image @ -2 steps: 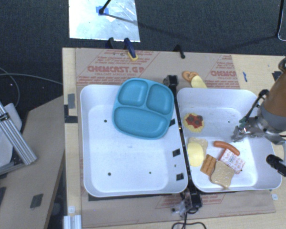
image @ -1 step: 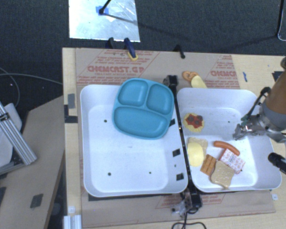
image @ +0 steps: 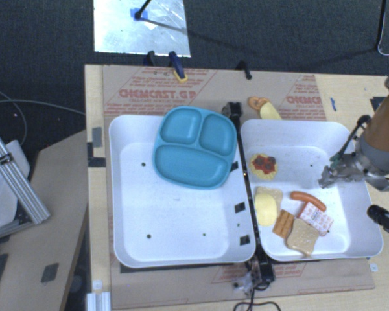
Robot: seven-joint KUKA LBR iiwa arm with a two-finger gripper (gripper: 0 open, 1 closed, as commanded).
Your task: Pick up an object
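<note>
**Inspector:** At the right bin (image: 350,135), the gripper (image: 329,177) hangs low over bare floor near the right wall; nothing lies between its tips; whether the claw stands wide or narrow I cannot tell at this angle.

**Clerk:** And the goods to be picked?

**Inspector:** Clustered toward the front of that bin, near the divider: a sausage (image: 308,200) nearest the gripper; a wrapper (image: 318,220) just beside it; toast (image: 303,237) at the front; a cracker (image: 283,223); a yellow piece (image: 266,207); a pizza round (image: 264,166) stands apart, further back.

**Clerk:** The left bin (image: 136,238)?

**Inspector:** It bears a blue tray (image: 196,148) tilted against its back corner, overhanging the rim; a poor target for a narrow claw, I judge. The sausage looks the likeliest pick; crowding by the wrapper may spoil the grasp.
</note>
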